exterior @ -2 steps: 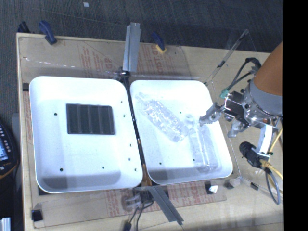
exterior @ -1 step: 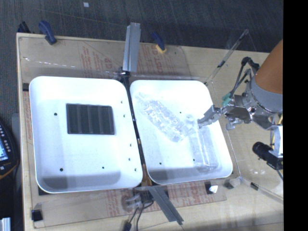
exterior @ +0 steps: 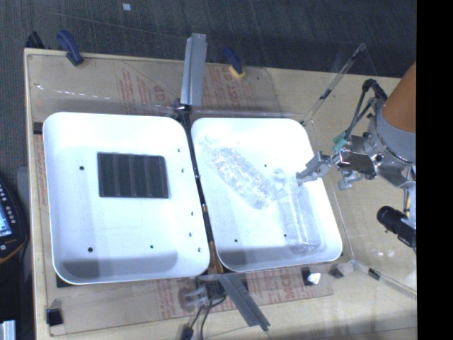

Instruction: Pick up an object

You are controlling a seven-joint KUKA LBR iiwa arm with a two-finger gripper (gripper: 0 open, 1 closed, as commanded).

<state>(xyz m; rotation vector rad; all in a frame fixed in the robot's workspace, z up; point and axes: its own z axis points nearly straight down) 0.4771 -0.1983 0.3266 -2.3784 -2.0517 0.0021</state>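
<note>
1. A grey robot arm [exterior: 396, 129] with an orange band reached in from the right of the bench, its gripper [exterior: 311, 171] poised at the right rim of the right bin [exterior: 233, 261], seen from the fixed overhead camera.

2. Nothing lay between the fingers; whether the jaws stood wide or narrow could not be told from the view, as the fingertips were small and seen nearly end-on.

3. Two clear plastic bottles sat in the right bin: a crinkled bottle [exterior: 237, 170] lying at a slant across the middle, and a smoother bottle [exterior: 297, 214] lying along the right wall, just below and beside the gripper. The two appeared to touch or nearly touch near their upper ends.

4. The left bin [exterior: 113, 253] held a dark ribbed tray [exterior: 133, 176] lying flat, well apart from the arm.

5. By the look of it, the pick had not yet been made: every object rested on a bin floor, and the descent, the closing and the lift all appeared to remain.

6. The nearest candidate seemed to be the smoother bottle.
</note>
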